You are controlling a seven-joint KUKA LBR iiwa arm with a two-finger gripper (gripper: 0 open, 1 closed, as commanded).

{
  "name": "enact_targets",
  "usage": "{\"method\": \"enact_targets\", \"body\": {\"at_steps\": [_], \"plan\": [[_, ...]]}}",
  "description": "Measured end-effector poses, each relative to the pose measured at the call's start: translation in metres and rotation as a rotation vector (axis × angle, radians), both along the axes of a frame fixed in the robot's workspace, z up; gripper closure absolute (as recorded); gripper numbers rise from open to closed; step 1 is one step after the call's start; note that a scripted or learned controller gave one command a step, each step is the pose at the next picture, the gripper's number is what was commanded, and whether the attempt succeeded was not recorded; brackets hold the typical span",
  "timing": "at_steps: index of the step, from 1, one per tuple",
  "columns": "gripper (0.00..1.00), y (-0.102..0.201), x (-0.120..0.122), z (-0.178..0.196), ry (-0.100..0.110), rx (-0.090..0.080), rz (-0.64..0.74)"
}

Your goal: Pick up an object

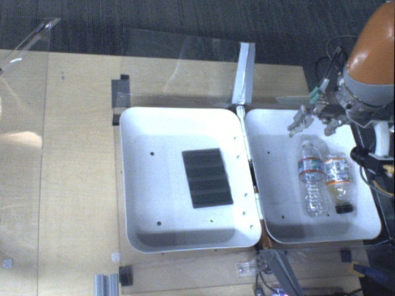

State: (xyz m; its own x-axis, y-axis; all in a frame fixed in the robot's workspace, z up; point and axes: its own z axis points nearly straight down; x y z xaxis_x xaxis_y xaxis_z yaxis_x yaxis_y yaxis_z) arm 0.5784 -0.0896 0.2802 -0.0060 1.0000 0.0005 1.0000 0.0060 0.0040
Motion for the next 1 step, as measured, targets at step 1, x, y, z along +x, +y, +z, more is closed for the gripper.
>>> {"method": "enact_targets", "body": {"at_steps": [1], "plan": [[0.0, -0.0679, -0.0229, -0.1331, 0.001, 0.0, -0.092]]}}
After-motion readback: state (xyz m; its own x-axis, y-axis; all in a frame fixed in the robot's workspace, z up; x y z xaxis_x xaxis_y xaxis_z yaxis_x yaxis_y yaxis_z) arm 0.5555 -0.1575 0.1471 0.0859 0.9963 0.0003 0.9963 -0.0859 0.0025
